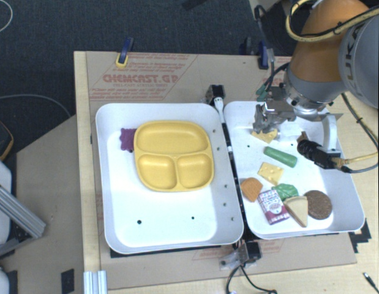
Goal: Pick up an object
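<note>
Bench top is a tan board with red CHEMCAST lettering, sitting over dark carpet. A blue-and-yellow clamp grips the board's far edge; cables trail across the floor and off the near edge.

Landmark: the yellow divided tray, lying flat in the left bin.
- Purple object touches the tray's left edge, partly tucked under it.
- Right bin sits just right of the tray's bin, rims touching.
- In the right bin, well right of the tray: green cylinder, pale yellow cheese wedge, orange-brown cookie, maroon packet, green piece, tan wedge, dark brown disc — the last five clustered, mostly touching.
- A pale yellow piece lies right of the tray, at the bin's far end.

Arm comes in from the right, orange band up top, wrist pointing down over the right bin's far end. Gripper is low, right above the pale yellow piece — can't tell if the jaws are apart or closed, or whether they touch it. A black fitting with a cable hangs off the wrist, over the bin.
</note>
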Controlling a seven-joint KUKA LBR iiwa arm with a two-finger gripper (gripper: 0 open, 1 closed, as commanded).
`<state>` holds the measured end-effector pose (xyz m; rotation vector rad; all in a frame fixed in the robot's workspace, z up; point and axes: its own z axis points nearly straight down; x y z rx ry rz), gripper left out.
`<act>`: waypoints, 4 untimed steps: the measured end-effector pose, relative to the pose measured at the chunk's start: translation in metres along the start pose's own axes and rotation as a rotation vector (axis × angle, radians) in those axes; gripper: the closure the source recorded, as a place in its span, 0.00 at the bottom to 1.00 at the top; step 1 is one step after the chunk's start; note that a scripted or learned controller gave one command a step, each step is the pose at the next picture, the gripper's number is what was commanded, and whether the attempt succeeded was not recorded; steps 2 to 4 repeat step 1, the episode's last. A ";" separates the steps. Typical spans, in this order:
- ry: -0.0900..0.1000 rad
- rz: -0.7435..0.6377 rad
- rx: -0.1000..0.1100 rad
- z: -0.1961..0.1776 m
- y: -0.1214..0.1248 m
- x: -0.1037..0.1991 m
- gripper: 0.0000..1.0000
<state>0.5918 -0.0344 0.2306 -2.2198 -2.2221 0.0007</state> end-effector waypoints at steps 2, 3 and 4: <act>0.000 0.001 0.002 0.011 0.001 0.000 1.00; 0.000 0.001 0.002 0.011 0.001 0.000 1.00; 0.000 0.001 0.002 0.011 0.001 0.000 1.00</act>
